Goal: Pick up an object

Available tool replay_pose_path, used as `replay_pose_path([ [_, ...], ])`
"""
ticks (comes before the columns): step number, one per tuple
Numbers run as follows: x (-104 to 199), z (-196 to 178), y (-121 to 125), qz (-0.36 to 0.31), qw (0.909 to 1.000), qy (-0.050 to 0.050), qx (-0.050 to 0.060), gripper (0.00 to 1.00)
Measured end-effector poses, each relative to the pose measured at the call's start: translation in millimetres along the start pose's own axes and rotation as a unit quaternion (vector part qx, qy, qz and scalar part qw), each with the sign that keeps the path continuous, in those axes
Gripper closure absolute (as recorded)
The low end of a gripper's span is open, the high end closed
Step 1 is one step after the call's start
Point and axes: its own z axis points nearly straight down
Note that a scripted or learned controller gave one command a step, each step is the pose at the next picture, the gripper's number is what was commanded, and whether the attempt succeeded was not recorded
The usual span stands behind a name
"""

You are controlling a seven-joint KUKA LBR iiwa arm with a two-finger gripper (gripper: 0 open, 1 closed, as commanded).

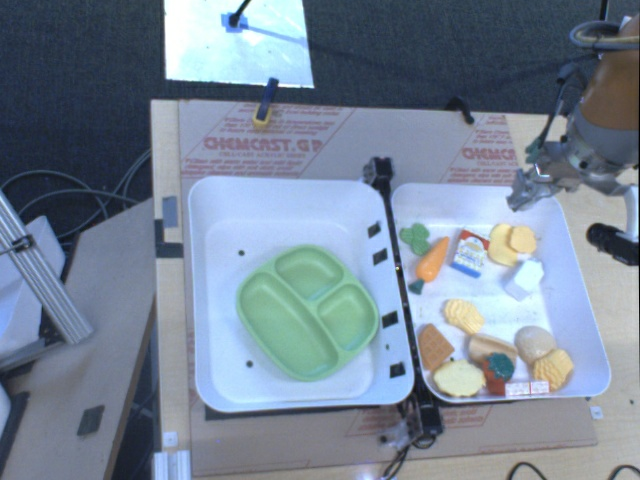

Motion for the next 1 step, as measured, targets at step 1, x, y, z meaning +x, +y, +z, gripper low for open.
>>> replay_pose_path([
  [1, 0.0, -1.5, 1.0, 0.000, 1.0000, 0.001, 0.003, 1.00],
])
